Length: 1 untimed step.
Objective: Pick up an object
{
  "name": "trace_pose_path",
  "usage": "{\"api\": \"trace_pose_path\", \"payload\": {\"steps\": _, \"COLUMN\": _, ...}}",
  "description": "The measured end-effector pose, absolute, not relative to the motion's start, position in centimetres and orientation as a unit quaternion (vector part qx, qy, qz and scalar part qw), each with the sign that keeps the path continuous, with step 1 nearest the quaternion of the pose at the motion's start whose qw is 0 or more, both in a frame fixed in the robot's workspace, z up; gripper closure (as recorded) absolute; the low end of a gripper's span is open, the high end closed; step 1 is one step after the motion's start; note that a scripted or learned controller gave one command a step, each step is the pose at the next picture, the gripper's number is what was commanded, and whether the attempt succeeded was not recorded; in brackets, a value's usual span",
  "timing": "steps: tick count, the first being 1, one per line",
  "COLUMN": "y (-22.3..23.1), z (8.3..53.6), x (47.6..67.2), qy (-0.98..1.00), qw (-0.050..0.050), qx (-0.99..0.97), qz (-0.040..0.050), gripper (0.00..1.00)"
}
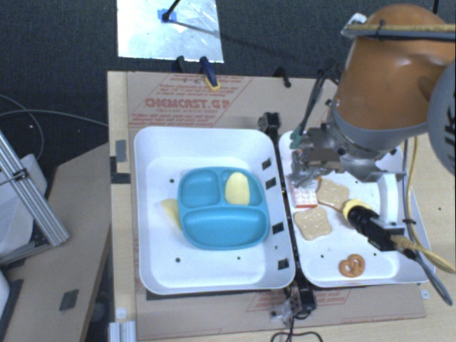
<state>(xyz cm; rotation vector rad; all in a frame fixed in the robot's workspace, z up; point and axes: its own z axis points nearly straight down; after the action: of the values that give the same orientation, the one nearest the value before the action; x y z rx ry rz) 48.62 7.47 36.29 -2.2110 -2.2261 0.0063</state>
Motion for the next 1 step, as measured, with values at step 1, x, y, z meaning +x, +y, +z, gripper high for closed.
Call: {"api": "trace_pose_path", "payload": {"steps": 1, "y": 7.24, "z": 37.88, "x": 48.77, "qy": -0.71, "qw": -0.002, "qx": -0.704, "qz": -0.0021, "gripper": 1.0}}
